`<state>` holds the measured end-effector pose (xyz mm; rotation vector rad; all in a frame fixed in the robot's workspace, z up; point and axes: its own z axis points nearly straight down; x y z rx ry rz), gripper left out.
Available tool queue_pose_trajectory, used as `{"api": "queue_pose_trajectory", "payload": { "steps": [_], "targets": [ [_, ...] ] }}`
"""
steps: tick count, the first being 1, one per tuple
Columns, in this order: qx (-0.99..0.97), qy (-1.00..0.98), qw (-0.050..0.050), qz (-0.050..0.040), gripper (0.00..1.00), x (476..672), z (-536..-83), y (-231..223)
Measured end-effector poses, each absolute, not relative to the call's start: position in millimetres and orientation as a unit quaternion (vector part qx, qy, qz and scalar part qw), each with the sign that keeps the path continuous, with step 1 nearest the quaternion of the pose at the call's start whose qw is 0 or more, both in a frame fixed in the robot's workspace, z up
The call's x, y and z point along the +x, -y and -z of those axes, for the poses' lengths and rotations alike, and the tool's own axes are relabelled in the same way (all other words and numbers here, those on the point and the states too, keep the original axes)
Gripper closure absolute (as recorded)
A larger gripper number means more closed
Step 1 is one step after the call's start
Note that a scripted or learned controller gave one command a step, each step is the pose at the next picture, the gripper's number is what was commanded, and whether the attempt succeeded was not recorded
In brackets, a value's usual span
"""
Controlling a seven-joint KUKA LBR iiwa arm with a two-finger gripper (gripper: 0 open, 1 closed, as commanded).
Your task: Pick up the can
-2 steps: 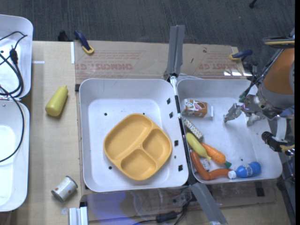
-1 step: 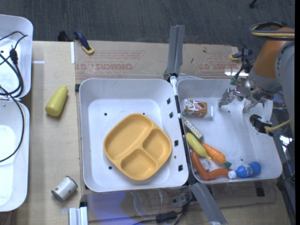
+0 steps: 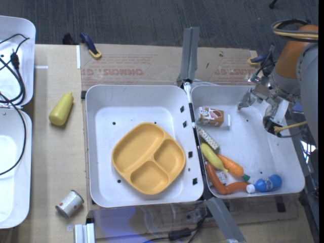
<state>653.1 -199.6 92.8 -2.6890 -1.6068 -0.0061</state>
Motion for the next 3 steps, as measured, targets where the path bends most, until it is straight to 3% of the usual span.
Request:
{"api": "queue_pose_trajectory", "payload": {
  "steps": [1, 2, 3],
  "targets": [
    [-0.919, 0.393, 0.001, -0.0015, 0.0, 642.9, -92, 113],
    [-0.934, 0.356, 0.0, -0.0013, 0.0, 654.8, -92, 182],
    [-0.961, 0.275, 0.004, 0.0041, 0.0, 651.8, -94, 204]
  ]
}}
